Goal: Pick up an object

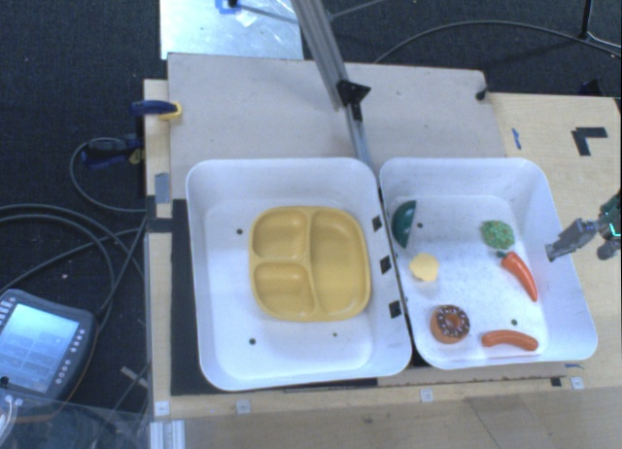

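Camera view puts the gripper (583,239) at the far right of your frame, hanging over the right rim of the right bin (573,292). Little of it is in the picture, and you cannot tell from it whether the fingers stand apart or together. Nothing is visibly between them, so judge the pick as not yet made: the whole grasp and lift are left to do.

Every candidate object lies loose on the floor of that right bin. Nearest to the gripper is the carrot (520,274), just left of it and a little lower in the frame, lying at a slant. The broccoli (497,234) sits just above the carrot's upper end, roughly level with the gripper. Near the bin's bottom edge you have the sausage (509,341) and, to its left, the donut (450,324). Toward the bin's left side are the yellow piece (424,267) and the dark green piece (403,222), which is against the left wall.

None of these touches the gripper. In the left bin (209,243) you see the yellow divided plate (311,262), well apart from the arm.
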